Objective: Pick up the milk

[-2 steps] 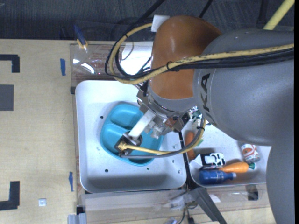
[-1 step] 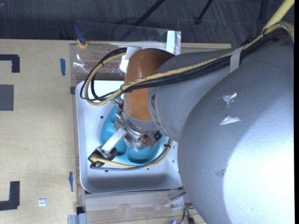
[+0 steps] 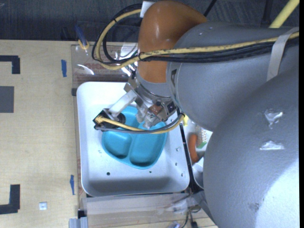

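My gripper (image 3: 145, 119) hangs over the left bin (image 3: 95, 170), low above the far edge of a blue dish (image 3: 137, 151). The dish has two hollows and lies in the middle of that bin, slanting from the left toward the near right. From this angle my own wrist covers my jaws, so I cannot tell how far open they are, and I see nothing held in them. A black fitting with a yellow hose (image 3: 108, 121) sticks out to the left of my wrist and loops back under it, crossing the dish's far rim.

My arm (image 3: 237, 103) comes in from the right and covers nearly all of the right bin (image 3: 197, 174), leaving a narrow strip of it just past the dark divider between the two bins. In that strip, near its far end, a white thing with green specks (image 3: 204, 137) shows beside an orange thing (image 3: 192, 147). The white one may be the milk, though too little of it shows to be sure. It is well apart from my gripper, on the other side of the divider.

My orange band (image 3: 161, 37) bulges above the wrist, with yellow and black cables (image 3: 107, 42) curling off its left. The pale wooden bench (image 3: 38, 127) to the left bears black squares and small blue tape marks (image 3: 63, 68).
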